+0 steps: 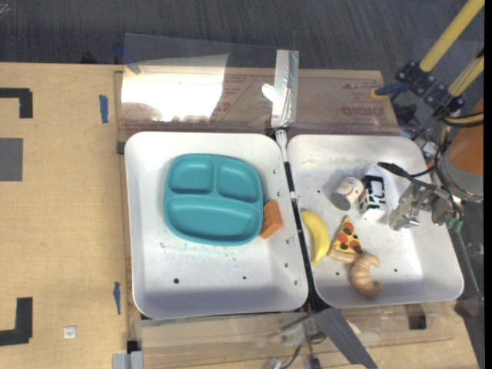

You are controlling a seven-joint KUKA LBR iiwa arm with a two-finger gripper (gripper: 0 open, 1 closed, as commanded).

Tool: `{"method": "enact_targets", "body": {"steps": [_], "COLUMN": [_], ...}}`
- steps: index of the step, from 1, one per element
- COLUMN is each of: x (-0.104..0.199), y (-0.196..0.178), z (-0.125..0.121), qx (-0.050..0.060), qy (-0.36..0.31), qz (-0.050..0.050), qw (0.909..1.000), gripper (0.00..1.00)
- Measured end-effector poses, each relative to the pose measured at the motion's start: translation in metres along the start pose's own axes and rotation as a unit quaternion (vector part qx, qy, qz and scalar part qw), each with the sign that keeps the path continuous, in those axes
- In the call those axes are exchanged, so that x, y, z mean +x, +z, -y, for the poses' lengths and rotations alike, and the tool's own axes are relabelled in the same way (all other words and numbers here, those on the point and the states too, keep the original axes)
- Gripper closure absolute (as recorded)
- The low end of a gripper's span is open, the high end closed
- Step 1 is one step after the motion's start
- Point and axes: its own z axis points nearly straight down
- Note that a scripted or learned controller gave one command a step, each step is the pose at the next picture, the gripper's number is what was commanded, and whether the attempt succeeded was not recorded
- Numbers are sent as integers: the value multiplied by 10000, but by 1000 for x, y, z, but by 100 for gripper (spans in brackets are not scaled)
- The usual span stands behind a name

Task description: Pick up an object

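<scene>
Croissant (pixel 366 274) lies low in right bin (pixel 430 283) by pizza slice (pixel 348 238) | hand (pixel 407 214) hovers beside small can (pixel 347 191) | grip unclear, cannot tell | likely approaching a pick

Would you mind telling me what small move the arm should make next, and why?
Probably shift the gripper left and down toward the croissant. The gripper hangs over bare floor in the right bin, with nothing seen in it, and the croissant lies apart from the pizza slice.
</scene>
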Motion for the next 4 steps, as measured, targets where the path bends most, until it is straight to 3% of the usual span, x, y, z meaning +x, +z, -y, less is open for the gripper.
{"method": "enact_targets", "body": {"steps": [1, 2, 3, 4], "x": [23, 106, 130, 152], "y": [-83, -116, -110, -126], "z": [-58, -94, -149, -210], "qx": [0, -10, -5, -24], "qy": [2475, 807, 1434, 63], "qz": [-40, -61, -74, -43], "qw": [9689, 9967, 9896, 10000], "gripper": [100, 100, 100, 100]}}
